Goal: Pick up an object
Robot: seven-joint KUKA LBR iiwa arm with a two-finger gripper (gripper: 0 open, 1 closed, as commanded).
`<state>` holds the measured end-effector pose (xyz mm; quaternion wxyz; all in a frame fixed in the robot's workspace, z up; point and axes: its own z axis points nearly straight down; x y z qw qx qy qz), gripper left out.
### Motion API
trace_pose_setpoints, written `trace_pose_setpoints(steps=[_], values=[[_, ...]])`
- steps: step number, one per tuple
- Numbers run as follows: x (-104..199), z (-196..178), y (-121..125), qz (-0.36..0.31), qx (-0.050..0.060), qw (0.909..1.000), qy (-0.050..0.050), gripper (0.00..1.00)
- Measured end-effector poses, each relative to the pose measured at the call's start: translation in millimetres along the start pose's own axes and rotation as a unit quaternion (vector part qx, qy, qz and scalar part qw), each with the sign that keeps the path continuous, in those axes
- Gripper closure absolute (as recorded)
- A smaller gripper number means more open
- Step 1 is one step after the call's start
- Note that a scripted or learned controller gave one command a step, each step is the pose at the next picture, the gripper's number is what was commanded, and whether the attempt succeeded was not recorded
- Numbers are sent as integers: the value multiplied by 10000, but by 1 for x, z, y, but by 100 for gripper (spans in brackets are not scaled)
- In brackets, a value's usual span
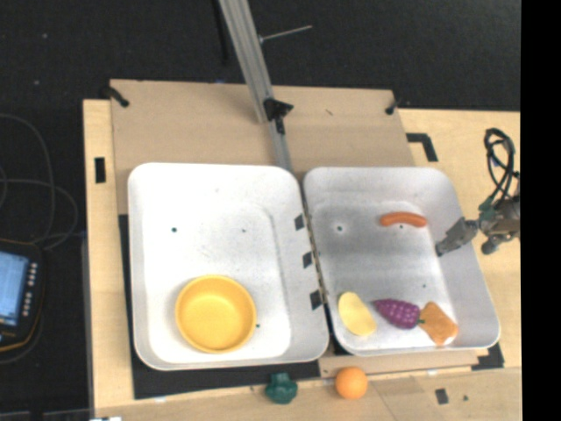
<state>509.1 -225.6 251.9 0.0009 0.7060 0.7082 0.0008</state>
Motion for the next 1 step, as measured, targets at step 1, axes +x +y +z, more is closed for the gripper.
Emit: trace_pose_setpoints(steps=[1], values=[[0, 0, 0, 2, -1, 10000, 0, 0]])
